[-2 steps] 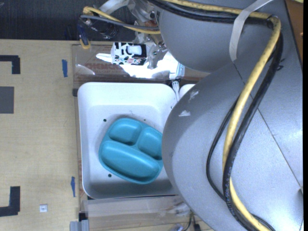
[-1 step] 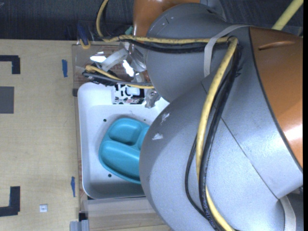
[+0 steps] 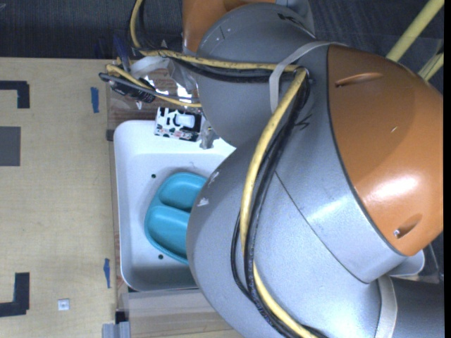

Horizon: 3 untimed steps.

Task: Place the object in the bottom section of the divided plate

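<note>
A turquoise divided plate [image 3: 171, 215] lies in the white bin [image 3: 134, 210], with two of its sections showing at its left side. The grey arm with its orange band [image 3: 317, 189] crosses over the bin and hides the plate's right part and most of the bin. The gripper and the object are hidden behind the arm.
A black-and-white marker tag [image 3: 177, 124] sits at the bin's top edge, beside a bundle of cables [image 3: 134, 83]. The tan wooden bench [image 3: 49, 189] with black corner marks and blue tape stretches to the left of the bin.
</note>
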Available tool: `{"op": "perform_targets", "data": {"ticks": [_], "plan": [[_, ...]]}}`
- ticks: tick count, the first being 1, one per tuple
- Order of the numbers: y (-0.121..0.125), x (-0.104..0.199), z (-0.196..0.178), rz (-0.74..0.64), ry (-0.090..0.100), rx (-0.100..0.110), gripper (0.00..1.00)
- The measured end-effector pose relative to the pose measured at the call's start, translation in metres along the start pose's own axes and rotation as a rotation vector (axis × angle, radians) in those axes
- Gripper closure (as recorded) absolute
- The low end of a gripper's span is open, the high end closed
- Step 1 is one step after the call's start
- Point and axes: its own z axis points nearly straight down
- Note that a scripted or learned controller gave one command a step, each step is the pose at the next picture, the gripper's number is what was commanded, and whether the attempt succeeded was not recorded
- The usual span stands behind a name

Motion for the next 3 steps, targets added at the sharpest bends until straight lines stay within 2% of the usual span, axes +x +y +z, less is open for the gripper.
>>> {"op": "perform_targets", "data": {"ticks": [1,2,3], "plan": [[0.024,-0.024,0.041,-0.070,-0.008,0.000,1.00],[0.003,-0.003,0.146,-0.003,0.006,0.002,1.00],[0.000,0.004,0.024,0.027,0.010,0.003,1.00]]}}
